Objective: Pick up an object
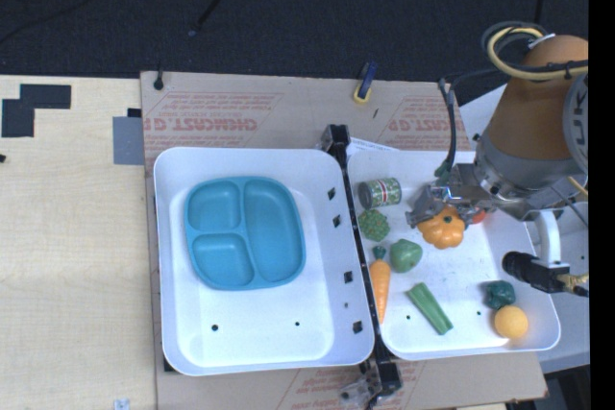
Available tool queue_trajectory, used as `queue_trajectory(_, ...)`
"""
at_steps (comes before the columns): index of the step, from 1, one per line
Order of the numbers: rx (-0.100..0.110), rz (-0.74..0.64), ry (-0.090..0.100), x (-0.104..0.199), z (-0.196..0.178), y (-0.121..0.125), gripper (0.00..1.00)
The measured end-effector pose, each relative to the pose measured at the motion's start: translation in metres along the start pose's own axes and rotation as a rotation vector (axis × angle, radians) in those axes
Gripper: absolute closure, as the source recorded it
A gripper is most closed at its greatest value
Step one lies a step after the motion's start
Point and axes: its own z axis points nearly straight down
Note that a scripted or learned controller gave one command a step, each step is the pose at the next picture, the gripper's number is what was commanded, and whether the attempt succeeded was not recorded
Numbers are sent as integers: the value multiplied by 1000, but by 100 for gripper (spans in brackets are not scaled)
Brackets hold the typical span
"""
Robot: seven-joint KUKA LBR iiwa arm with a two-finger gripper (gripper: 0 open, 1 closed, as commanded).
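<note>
My gripper (434, 205) hangs low over the upper middle of the right bin (466, 278), reaching in from the right. An orange bell pepper (442, 231) with a green stem lies right under and against its front end. Whether the pepper is held cannot be made out from this angle. A small can with a green label (382, 193) lies on its side just left of the gripper. Below the can sit a broccoli floret (373, 226) and a green pepper (405, 254).
A carrot (380, 288), a green cucumber (429, 308), a dark green piece (499, 293) and a yellow lemon (510, 323) lie in the right bin's lower half. The left bin (178, 312) holds a blue divided plate (244, 232). A black divider (354, 245) separates the bins.
</note>
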Motion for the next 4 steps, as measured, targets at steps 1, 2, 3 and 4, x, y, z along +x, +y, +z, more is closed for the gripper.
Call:
queue_trajectory(1,2,-2,2,62,7,9,100)
queue_trajectory(2,2,-1,1,114,10,12,100)
queue_trajectory(3,0,2,0,131,3,31,100)
queue_trajectory(4,4,7,-2,130,10,20,100)
